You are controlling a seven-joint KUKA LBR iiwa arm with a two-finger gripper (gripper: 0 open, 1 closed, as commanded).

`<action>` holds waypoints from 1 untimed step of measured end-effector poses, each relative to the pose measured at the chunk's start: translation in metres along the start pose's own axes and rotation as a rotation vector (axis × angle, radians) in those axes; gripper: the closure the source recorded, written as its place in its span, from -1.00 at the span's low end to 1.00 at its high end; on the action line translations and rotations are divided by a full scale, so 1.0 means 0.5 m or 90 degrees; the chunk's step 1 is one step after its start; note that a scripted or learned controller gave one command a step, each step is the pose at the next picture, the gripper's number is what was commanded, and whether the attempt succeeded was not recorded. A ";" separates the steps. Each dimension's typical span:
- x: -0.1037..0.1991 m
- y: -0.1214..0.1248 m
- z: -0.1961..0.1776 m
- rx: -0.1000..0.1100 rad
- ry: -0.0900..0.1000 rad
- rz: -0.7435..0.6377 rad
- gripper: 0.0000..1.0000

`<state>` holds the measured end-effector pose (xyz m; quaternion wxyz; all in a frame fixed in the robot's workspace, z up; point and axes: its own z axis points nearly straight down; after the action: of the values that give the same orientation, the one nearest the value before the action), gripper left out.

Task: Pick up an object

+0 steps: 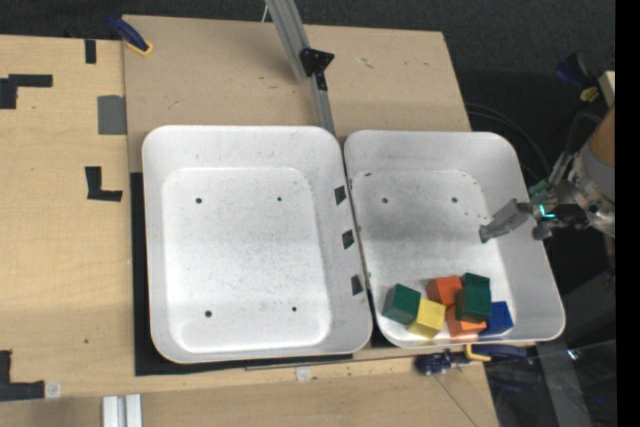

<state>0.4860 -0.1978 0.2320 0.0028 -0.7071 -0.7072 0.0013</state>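
Several small blocks lie bunched in the near corner of the right bin (420,165): a green block (402,303), a yellow block (430,316), an orange block (445,290), a dark green block (476,295) and a blue block (499,317). My gripper (517,228) hangs over the right side of this bin, above and behind the pile and apart from it. It is open, and only white bin floor shows between its fingers. One grey finger (498,223) points left and down.
The left bin (160,215) adjoins the right one along a shared middle rim. A slanted metal pole (285,5) runs from the top down to the bins' far junction. The arm enters from the right edge.
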 end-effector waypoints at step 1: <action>0.000 0.002 -0.004 -0.003 -0.001 -0.001 -1.00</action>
<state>0.4869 -0.1977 0.2342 0.0008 -0.7063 -0.7079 0.0004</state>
